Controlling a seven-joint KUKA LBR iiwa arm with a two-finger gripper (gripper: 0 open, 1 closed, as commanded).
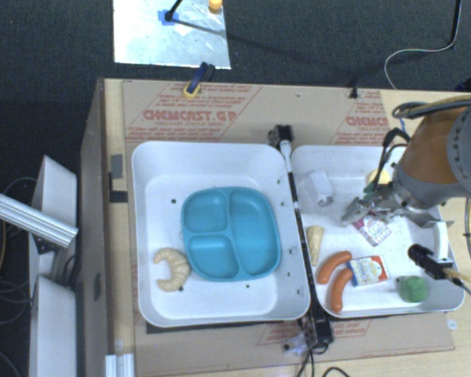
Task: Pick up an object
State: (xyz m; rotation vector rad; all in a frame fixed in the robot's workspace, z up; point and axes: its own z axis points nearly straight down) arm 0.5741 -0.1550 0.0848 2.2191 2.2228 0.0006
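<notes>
My gripper hangs low over the upper middle of the right bin, with the arm coming in from the right. Directly below and touching its tip lies a small red-and-white packet. Two orange sausages lie near the bin's front, beside a small white carton with a red and blue print. A green lump sits at the front right. A pale tapered piece lies along the left wall. A clear plastic cup rests on its side at the back left.
The left bin holds a blue divided plate and a beige croissant at its front left. A raised divider separates the two bins. Cardboard lies under both bins.
</notes>
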